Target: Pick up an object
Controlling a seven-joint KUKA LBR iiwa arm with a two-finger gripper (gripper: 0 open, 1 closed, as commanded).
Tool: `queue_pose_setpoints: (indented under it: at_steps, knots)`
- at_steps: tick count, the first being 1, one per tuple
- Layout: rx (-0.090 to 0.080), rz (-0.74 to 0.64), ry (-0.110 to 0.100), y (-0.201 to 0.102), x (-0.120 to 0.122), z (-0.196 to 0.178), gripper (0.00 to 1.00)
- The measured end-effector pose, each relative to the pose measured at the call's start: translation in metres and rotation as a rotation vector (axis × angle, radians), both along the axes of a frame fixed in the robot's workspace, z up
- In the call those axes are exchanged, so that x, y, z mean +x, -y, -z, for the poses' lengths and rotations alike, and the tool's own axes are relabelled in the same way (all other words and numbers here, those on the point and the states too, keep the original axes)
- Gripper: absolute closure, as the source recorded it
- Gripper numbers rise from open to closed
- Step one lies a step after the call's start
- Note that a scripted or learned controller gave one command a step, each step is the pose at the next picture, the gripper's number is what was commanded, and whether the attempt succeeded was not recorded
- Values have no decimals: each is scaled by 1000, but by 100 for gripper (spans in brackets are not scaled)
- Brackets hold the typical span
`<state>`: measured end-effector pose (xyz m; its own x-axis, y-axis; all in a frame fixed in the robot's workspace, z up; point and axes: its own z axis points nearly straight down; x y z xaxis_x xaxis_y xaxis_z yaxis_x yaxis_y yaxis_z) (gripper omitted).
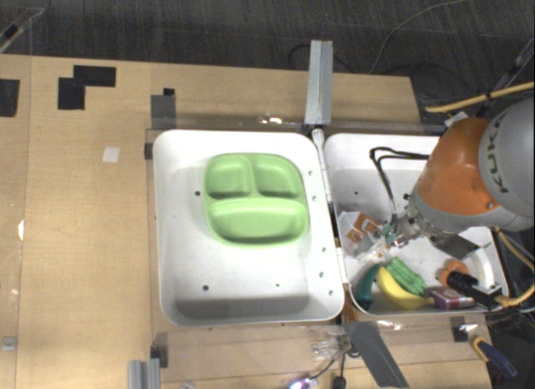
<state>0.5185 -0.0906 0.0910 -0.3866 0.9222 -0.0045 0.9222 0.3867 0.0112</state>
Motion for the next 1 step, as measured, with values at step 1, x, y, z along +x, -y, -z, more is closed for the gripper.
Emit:
queue_pose_setpoints:
  at_steps: [1]
  knots:
    - [0,15,2,12,41,0,0]
